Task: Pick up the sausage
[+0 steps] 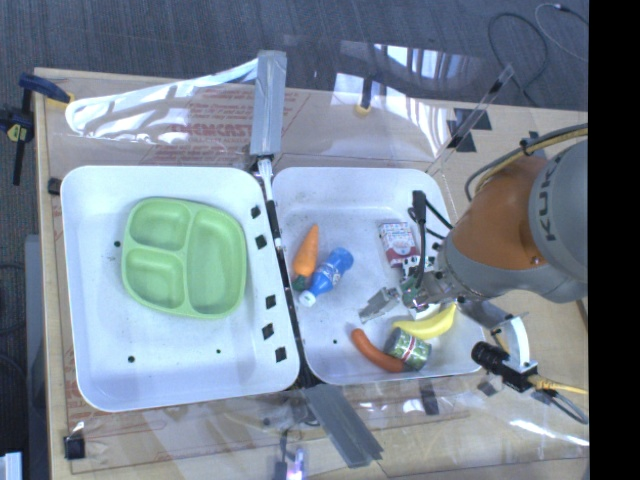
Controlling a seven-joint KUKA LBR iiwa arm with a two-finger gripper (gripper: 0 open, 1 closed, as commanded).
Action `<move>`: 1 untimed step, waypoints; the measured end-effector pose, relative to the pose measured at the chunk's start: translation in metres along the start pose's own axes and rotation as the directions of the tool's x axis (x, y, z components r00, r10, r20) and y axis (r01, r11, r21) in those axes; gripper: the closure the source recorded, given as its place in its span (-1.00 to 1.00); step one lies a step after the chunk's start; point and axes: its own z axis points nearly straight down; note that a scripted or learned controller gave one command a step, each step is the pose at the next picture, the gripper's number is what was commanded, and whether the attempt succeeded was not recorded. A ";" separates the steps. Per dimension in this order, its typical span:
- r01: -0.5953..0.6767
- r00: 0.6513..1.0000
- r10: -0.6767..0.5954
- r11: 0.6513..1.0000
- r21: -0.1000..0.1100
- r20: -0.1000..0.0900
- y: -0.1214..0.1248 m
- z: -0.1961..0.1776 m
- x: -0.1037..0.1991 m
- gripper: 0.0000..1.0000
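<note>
One end of the sausage [376,350] hides under a can [408,348]; whether the tool [383,303] is parted is unclear.

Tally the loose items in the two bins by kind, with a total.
Sausage: 1
Carrot: 1
Blue bottle: 1
Banana: 1
Green can: 1
Red-and-white packet: 1
Green divided plate: 1
Total: 7

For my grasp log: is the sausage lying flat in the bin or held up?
Lying flat. The sausage rests on the right bin's floor, beside the green can; the gripper is above it.
</note>
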 end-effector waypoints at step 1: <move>0.063 0.998 -0.063 0.998 0.002 -0.002 0.000 0.049 0.019 -1.00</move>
